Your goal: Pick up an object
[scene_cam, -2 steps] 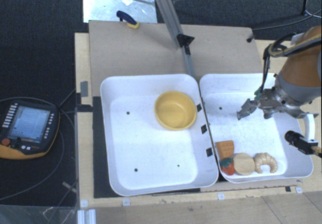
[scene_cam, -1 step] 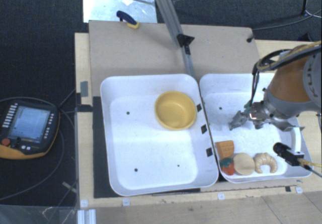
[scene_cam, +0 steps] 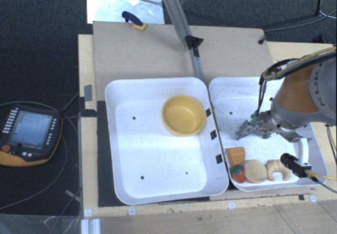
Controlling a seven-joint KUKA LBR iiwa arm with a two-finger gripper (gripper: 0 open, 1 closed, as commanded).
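Two white bins sit on a bench. Right bin [scene_cam: 226, 96] holds a croissant [scene_cam: 278, 169], seemingly light and rigid, best pinched mid-body. Nearby gripper [scene_cam: 243, 132] hovers above the bin floor, fingers' spacing unclear.

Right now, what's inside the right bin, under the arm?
The right bin holds an orange block, a red piece, a beige round item and a croissant-shaped toy along its near edge. The gripper hangs above bare floor. The arm covers the bin's right part.
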